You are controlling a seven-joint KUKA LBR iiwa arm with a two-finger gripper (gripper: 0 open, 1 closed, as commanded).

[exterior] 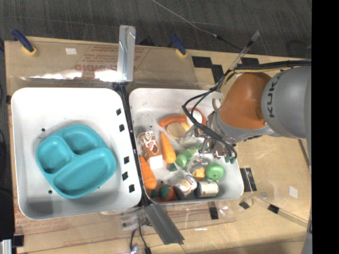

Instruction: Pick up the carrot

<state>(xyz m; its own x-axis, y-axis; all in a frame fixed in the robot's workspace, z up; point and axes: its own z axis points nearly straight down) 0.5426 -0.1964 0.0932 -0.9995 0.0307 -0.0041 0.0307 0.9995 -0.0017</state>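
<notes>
Carrot (168,148) upright-ish in right bin (139,100) (hand (204,148) nearby).

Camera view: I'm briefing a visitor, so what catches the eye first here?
The teal divided plate lies alone in the left bin. The grey arm's orange band hangs over the right bin, which is crowded with toy food, including an orange carrot near its middle.

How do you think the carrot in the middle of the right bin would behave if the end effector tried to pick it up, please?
The carrot looks like a smooth, stiff toy, so it would probably hold its shape but might slip. Its tapered, rounded body could roll if nudged. It lies among the crowded items in the right bin, so neighbours may shift too.
</notes>
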